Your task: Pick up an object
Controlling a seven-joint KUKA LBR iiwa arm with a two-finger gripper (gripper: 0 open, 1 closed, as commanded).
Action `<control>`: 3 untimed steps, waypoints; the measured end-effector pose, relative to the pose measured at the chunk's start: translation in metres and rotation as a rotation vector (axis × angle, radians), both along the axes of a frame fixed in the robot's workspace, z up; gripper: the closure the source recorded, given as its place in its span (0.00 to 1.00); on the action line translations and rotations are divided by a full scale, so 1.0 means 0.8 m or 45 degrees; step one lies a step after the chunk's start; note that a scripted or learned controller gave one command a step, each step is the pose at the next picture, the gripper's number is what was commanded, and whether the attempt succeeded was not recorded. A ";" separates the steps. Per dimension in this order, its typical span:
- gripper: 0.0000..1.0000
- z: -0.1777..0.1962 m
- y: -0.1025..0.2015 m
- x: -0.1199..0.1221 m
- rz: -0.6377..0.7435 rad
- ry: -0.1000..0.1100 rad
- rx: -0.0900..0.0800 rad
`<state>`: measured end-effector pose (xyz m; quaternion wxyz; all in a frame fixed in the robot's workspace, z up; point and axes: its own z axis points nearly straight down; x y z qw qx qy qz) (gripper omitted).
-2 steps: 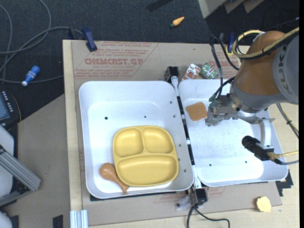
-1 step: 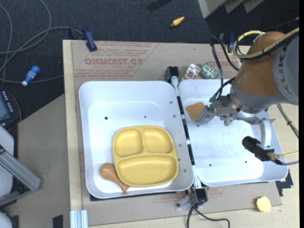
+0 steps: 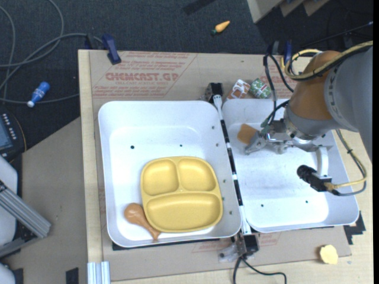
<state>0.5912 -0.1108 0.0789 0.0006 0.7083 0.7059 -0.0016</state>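
The arm is seen lowered into the right bin (image 3: 296,206), and the pincer (image 3: 256,142) is brought down just beside a small brown block (image 3: 246,133) near that bin's upper left corner. Whether the pincer is spread or pressed together cannot be told. The block appears to touch the pincer's tip, but is not seen held. The approach step is judged to be in hand; a closing around the block and a straight lift are called for next. A yellow tray (image 3: 179,194) lies in the left bin (image 3: 118,129).
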 end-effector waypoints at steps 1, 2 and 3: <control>0.00 0.008 0.007 0.098 0.009 -0.012 0.002; 0.00 0.007 0.017 0.071 0.004 0.002 0.005; 0.00 0.008 0.007 0.064 0.004 0.000 0.003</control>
